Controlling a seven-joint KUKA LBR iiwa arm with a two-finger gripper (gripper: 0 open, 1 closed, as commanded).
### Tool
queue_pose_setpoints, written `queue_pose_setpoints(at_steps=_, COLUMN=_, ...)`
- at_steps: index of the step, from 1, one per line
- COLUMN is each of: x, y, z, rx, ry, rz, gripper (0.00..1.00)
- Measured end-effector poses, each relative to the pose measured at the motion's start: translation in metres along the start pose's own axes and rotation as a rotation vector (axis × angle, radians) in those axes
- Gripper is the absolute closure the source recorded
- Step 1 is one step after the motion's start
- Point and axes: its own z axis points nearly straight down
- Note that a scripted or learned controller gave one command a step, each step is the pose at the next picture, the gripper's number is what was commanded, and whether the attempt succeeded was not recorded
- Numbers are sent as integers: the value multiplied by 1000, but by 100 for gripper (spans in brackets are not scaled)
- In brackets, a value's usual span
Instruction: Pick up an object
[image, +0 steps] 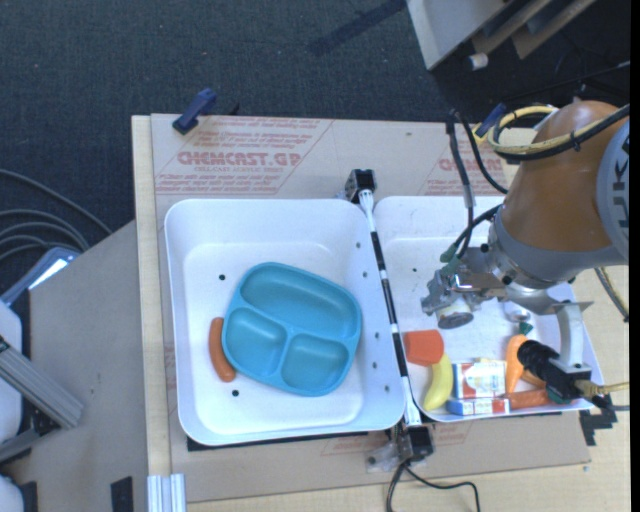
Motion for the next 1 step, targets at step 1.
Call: queue_pose_setpoints(at_steps=1, x=-32, y=17, z=-7, rx=0, ry=-1, rz=1, gripper=100)
